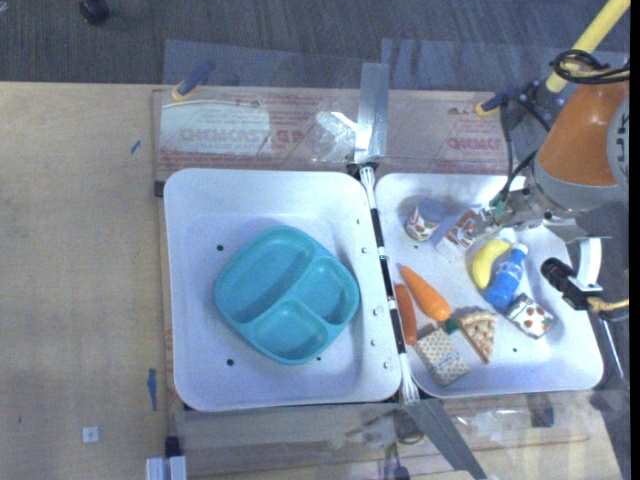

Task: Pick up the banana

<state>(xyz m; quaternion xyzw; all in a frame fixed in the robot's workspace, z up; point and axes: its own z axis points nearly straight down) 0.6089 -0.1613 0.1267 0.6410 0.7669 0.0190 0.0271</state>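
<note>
Yellow curved banana beside blue bottle

You get even, fairly bright overhead light with soft, short shadows. The white bins glare slightly, washing out their rims, and the clear plastic along the bench's far edge shines. Everything looks mildly soft and grainy.

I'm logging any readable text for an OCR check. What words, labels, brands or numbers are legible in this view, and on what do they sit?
Nothing reads cleanly.
Left cardboard sheet behind the bins: faded reddish lettering, too blurred to read.
Right cardboard sheet: reddish print, too blurred.
Small carton and the cup in the right bin: red patterned printing, too small to read.
Blue bottle beside the banana: no legible label.
</note>
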